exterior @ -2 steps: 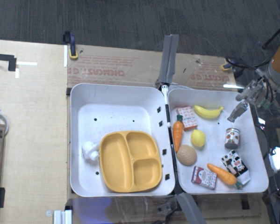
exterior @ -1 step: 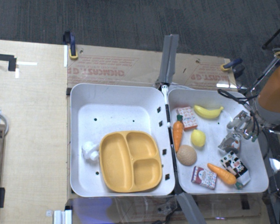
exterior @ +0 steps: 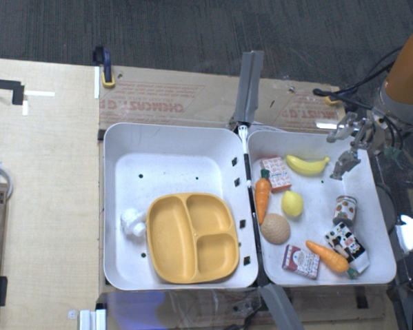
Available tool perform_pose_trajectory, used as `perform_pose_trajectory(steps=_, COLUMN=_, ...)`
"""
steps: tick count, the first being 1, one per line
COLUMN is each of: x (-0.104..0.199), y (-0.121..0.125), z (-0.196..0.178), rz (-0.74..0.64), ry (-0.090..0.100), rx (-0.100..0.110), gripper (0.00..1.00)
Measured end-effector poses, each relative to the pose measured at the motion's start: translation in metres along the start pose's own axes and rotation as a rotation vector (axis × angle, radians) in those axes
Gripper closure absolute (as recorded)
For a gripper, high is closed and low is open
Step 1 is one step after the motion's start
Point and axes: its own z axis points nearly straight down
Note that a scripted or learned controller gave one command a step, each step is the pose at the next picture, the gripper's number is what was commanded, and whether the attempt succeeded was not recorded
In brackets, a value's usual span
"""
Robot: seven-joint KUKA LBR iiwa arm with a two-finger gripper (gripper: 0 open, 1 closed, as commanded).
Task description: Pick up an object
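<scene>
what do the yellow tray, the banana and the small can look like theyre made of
Tray: likely moulded plastic, matte, one even yellow, rounded compartment walls. Banana: probably plastic toy fruit, smooth, uniform colour with a slight sheen. Can: looks like metal with a printed label, pale rim on top; too small to be sure.

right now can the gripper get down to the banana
Probably yes. The gripper hangs over the right bin's far corner, just right of the banana, which lies uncovered with nothing stacked on it; the small box sits beside it.
</scene>
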Motion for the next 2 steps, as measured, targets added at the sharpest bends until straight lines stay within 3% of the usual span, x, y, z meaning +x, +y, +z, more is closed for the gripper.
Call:
perform_pose_trajectory(steps=1, x=0.064, y=-0.044, z=0.07, rz=-0.109, ry=0.004, rx=0.0, gripper=0.0)
perform_pose_trajectory(steps=2, x=0.05, y=-0.006, z=0.097, rz=-0.165, ry=0.003, rx=-0.001, gripper=0.0)
